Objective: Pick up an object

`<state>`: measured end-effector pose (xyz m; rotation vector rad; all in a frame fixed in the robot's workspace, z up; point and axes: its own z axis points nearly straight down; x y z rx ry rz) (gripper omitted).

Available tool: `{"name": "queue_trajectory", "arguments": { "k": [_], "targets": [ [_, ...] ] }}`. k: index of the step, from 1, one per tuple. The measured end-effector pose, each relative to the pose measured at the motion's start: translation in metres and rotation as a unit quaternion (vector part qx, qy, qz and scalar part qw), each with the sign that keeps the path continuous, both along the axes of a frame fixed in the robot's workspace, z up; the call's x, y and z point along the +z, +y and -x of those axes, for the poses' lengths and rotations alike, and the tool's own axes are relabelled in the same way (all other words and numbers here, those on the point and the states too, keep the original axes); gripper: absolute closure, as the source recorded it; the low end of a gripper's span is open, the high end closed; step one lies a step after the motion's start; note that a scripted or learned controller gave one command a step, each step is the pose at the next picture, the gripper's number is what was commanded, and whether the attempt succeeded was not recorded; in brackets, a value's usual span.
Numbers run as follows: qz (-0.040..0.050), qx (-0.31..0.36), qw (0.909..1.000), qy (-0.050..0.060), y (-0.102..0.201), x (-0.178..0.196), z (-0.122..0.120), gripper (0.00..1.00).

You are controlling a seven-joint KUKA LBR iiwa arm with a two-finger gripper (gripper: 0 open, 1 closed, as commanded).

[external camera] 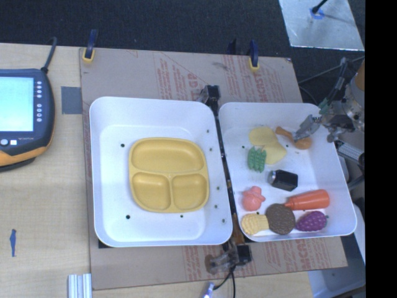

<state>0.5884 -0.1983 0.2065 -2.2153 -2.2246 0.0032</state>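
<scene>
The right bin holds several toy foods. At its back lie a pale yellow piece and a small orange-brown item. A green ridged piece and a black block sit in the middle. Toward the front are a pink toy, an orange carrot, purple grapes, a brown round cookie and a yellow cracker. My gripper reaches in from the right and hangs low over the bin's back right, right by the orange-brown item.
In the left bin lies a yellow three-compartment tray. A handheld control pendant rests on the bench at far left. Clamps hold the cardboard sheet under the bins at its back edge.
</scene>
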Motion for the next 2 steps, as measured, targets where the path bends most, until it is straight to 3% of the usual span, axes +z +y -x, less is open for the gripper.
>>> {"name": "queue_trajectory", "arguments": {
  "k": [1, 2],
  "targets": [
    [0.0000, 0.000, 1.0000, 0.001, 0.057, -0.071, -0.068, 0.00],
    [0.0013, 0.002, 1.0000, -0.003, 0.100, -0.113, -0.038, 0.00]
  ]
}}
